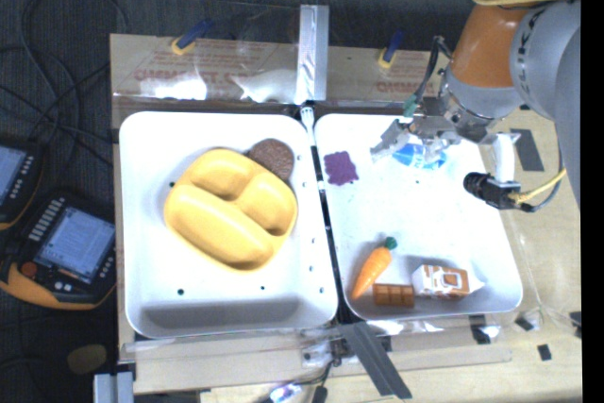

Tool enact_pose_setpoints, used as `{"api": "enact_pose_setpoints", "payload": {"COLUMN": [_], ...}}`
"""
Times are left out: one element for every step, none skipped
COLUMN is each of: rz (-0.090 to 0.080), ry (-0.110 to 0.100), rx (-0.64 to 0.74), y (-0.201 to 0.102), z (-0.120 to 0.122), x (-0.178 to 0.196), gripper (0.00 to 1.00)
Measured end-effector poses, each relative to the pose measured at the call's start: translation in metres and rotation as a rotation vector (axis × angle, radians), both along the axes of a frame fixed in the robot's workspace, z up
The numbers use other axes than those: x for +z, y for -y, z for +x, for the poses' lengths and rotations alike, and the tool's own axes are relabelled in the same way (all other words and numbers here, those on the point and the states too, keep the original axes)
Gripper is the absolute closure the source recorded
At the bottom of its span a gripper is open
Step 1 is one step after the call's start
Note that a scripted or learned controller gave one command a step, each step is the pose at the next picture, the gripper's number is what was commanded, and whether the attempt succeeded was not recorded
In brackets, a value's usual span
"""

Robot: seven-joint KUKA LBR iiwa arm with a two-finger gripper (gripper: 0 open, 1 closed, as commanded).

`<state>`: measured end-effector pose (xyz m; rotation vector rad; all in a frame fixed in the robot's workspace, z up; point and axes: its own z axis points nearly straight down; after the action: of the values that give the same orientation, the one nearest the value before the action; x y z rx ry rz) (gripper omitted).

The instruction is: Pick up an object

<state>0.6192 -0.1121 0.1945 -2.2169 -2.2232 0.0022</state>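
Gripper (415, 144) over carrot's (371, 272) bin (491, 231)

grey arm (528, 42) bent low, gripper (420, 139) down

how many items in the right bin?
5: purple piece upper left, blue item under the gripper, carrot, brown block and carton along the front. None look hidden.

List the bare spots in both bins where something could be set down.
Right bin: bare middle, between purple piece, claw and carrot; its front edge is crowded. Left bin: front strip and left margin around the big yellow object.
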Motion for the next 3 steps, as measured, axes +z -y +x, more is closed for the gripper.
{"api": "enact_pose_setpoints", "payload": {"rz": [-0.002,-0.005,-0.001], "ry": [0.000,0.003,0.002], "rx": [-0.055,0.010,0.300], "y": [0.061,0.057,0.088], "z": [0.034,0.048,-0.028], "x": [-0.006,-0.097,-0.020], "gripper": [0.00,0.00,0.00]}}
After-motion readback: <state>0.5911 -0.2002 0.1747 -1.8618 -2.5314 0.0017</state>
